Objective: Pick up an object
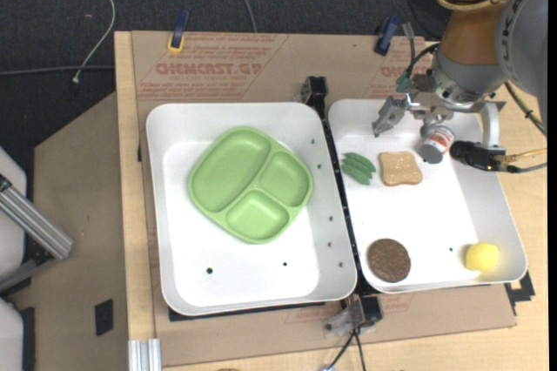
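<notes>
A brown patty lies nearest the camera, at the front edge of the right bin. Going from the left: the left bin holds a green plate with three compartments, lying flat and turned at an angle, a little back of the bin's middle. Both bins sit side by side on the cardboard-covered surface, their inner rims touching. In the right bin, a green pod lies close to the left wall. Just beside it, to the right, is a slice of toast. The patty is well apart from both, toward the front. A yellow lemon sits in the front right corner. The pincer hangs over the back of the right bin, above and behind the toast, its fingers spread apart with nothing between them. A small white can with a red label sits by the right finger.
</notes>
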Tool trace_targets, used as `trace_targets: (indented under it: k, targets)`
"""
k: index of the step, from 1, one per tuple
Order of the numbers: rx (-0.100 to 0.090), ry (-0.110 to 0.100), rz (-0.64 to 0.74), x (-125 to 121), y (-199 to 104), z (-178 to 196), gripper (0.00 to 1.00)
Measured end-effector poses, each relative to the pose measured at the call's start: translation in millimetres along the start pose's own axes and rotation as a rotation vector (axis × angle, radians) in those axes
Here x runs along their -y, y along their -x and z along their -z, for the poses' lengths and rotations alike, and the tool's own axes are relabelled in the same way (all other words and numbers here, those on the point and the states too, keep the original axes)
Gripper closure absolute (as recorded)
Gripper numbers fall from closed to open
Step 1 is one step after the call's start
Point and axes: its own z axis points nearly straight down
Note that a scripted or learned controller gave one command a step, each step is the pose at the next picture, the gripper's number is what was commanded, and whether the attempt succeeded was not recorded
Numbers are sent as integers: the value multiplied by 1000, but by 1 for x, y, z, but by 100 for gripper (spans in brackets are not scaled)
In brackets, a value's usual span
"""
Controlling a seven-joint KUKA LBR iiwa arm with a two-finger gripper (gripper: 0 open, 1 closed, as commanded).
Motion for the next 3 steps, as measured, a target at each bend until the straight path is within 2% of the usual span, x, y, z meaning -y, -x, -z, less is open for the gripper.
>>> trace_targets:
  k: [1,2,3]
  targets:
    - [0,0,2,-8,-6,-56,0]
    - [0,1,2,-8,-7,-84,0]
    - [1,7,2,-10,-7,-70,100]
